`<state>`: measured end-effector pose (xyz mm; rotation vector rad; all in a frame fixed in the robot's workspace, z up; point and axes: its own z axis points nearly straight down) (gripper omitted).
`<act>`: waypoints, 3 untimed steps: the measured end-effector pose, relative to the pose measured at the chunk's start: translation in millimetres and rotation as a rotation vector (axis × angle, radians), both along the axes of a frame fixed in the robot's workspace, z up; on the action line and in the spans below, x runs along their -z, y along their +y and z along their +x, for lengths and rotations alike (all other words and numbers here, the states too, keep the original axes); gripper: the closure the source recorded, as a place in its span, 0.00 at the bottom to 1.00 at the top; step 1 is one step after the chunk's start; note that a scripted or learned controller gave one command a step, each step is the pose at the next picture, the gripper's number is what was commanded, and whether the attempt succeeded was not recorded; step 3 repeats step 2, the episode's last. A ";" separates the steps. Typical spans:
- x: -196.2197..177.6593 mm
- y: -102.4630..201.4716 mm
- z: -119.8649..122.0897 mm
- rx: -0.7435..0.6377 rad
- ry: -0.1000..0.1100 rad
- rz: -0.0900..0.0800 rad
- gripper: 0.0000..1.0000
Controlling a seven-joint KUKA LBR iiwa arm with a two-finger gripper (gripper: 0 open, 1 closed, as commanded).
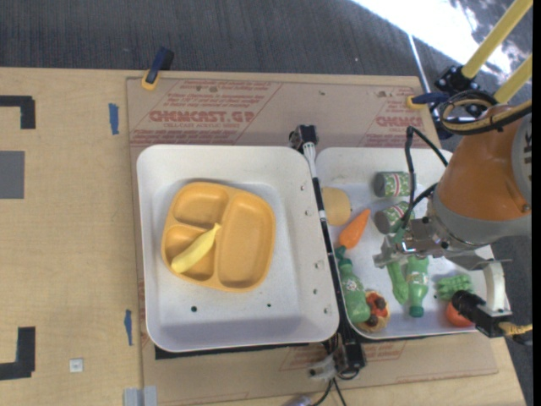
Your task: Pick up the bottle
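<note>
Two green bottles lie in the right bin (pixel 423 332). One bottle (pixel 412 284) lies near the bin's middle with its cap toward the front edge. The other bottle (pixel 350 284) lies along the left wall, beside a small orange and red item (pixel 377 308). My gripper (pixel 404 252) hangs low over the upper end of the middle bottle, right at its top. The grey and orange arm (pixel 478 193) covers the bin's right part. From this view I see no gap between the gripper and the bottle, and I cannot make out a grasp.
The right bin also holds two small cans (pixel 391 183) (pixel 390 217), a pale round fruit (pixel 336 205), a carrot (pixel 354 227), a green leafy toy (pixel 452 287) and a red-orange item (pixel 459 313). The left bin (pixel 152 227) holds a yellow divided plate (pixel 245 244) with a banana piece (pixel 195 249).
</note>
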<state>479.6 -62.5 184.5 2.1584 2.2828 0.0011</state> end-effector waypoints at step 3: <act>-0.4 -77.5 0.1 -0.382 -0.003 -0.004 1.00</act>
